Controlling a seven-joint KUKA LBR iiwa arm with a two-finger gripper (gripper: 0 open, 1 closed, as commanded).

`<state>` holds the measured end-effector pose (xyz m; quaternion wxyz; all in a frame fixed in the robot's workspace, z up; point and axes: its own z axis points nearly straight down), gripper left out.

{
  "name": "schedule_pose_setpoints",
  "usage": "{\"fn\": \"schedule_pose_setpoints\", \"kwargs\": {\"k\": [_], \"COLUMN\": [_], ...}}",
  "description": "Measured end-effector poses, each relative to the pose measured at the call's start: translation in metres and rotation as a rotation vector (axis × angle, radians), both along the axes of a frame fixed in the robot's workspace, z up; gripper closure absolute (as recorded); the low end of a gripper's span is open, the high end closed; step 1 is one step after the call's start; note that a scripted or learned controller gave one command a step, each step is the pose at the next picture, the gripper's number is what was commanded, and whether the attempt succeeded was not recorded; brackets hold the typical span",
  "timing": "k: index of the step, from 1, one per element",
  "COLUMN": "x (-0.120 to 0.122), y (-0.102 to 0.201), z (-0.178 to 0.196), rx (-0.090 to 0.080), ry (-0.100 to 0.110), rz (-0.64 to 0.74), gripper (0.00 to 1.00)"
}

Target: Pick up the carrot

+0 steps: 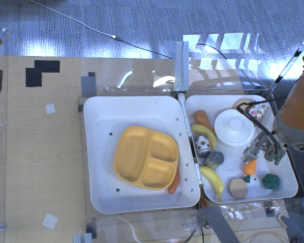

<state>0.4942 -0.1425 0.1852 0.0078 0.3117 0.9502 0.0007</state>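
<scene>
The carrot (250,167) is small and orange with a green top. It lies in the right bin (289,191), toward that bin's front right. My gripper (260,152) hangs just above and behind the carrot, right at its upper end, reaching in from the right under the orange-banded arm (294,119). The metal of the gripper blurs into the white bin floor.
Around the carrot lie a green broccoli (271,181), a beige lump (238,187), a white round lid (234,126), two bananas (212,177), cans (203,144) and an orange drumstick shape (201,118). The left bin (100,145) holds a yellow divided plate (146,157) and a red sausage (173,182).
</scene>
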Motion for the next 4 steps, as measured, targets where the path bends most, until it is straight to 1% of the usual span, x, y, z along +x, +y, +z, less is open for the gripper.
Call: {"fn": "schedule_pose_setpoints", "kwargs": {"k": [1,2,3,4], "x": [-0.006,-0.005,-0.004,0.026], "y": [-0.064,0.007,0.084,-0.024], "z": [-0.052,-0.085,0.003,0.08], "rx": [-0.001,0.003,0.006,-0.008], "ry": [0.011,0.009,0.001,0.003], "rz": [0.294,0.068,-0.054,0.462], "gripper": [1.0,1.0,1.0,1.0]}}
